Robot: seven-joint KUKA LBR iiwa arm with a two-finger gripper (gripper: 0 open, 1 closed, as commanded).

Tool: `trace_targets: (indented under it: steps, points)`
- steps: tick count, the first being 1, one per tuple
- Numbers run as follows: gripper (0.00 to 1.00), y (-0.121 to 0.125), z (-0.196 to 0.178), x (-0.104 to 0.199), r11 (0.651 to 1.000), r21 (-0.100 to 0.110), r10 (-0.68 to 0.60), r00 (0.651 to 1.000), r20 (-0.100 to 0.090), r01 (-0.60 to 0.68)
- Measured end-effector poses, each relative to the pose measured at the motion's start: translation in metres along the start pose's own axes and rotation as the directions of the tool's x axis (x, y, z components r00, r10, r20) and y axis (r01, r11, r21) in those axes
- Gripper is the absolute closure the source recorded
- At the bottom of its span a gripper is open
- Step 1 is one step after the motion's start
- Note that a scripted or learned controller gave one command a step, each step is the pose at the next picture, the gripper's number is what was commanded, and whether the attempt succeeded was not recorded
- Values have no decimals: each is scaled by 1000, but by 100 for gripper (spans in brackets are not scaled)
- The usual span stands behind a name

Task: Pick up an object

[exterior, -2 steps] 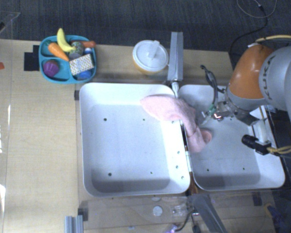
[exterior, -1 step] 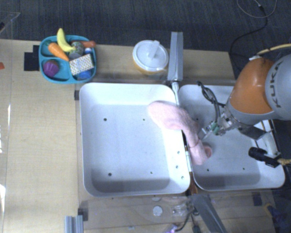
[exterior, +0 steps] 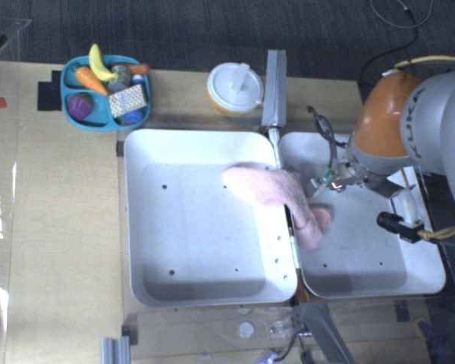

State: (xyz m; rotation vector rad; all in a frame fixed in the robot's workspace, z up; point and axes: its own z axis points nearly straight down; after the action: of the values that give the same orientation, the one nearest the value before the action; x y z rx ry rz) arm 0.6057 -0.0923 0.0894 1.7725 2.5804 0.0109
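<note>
A pink cloth (exterior: 277, 196) drapes over the divider between the two white bins, partly in the left bin (exterior: 189, 279) and partly in the right bin (exterior: 379, 275). The gripper (exterior: 326, 182) hangs just right of it, above the right bin; its grip cannot be told. Far to its left, a blue compartment tray (exterior: 98, 120) holds toy food, including a banana (exterior: 100, 64) and a carrot (exterior: 89, 80). A lidded white cup (exterior: 235, 88) stands behind the bins.

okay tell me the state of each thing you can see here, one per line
Cloth: crumpled, draped over the divider between both bins.
Left bin: holds part of the cloth.
Right bin: holds the cloth's other end.
End effector: low over the right bin, beside the cloth.
Tray: full of toy food.
Tub: lid on.
</note>
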Motion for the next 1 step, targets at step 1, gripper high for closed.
trace_targets:
  steps: [1]
  points:
    - [0,-76,-3,26,1000,-2,-29,1000,2,29]
